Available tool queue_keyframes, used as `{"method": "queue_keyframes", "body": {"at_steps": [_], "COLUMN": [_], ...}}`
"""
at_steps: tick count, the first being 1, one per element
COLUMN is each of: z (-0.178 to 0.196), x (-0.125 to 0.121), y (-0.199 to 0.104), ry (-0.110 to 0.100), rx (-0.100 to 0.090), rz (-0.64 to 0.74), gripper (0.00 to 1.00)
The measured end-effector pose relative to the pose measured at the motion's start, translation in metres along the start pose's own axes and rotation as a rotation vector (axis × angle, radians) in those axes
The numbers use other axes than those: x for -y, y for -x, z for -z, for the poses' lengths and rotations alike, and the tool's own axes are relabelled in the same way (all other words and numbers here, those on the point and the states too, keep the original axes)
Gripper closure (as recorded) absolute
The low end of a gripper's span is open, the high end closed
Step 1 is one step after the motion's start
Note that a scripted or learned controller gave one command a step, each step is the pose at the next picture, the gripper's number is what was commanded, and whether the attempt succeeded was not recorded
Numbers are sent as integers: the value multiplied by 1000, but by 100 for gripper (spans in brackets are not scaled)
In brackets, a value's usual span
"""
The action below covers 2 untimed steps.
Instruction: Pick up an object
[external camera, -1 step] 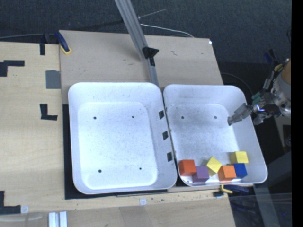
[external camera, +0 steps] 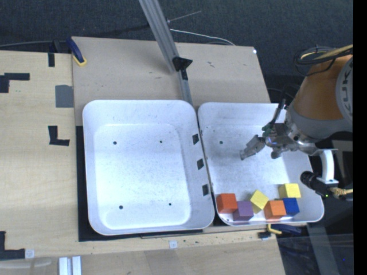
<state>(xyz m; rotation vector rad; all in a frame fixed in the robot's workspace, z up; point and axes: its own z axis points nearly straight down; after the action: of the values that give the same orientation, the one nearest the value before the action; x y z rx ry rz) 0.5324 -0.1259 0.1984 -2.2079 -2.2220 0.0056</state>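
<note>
A: Where does the pick stand?

B: On the worktop (external camera: 229,67), the arm (external camera: 324,96) hangs over the right bin (external camera: 229,119); the left bin (external camera: 137,165) sits beside it. The gripper (external camera: 258,146) hovers mid-frame right, fingers apart and empty, I judge.

A: And the objects?

B: Blocks cluster lower right: orange block (external camera: 227,201), purple block (external camera: 245,209), yellow block (external camera: 259,199). Next: shift toward the frame's bottom, then descend; tight packing and the bin wall may hinder.
</note>
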Motion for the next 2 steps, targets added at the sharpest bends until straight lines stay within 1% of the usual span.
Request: {"method": "queue_keyframes", "body": {"at_steps": [1, 2], "z": [-110, -97], "x": [-65, -65], "y": [-14, -14], "ry": [4, 7], "rx": [4, 4], "rz": [-3, -4], "gripper": [0, 100]}}
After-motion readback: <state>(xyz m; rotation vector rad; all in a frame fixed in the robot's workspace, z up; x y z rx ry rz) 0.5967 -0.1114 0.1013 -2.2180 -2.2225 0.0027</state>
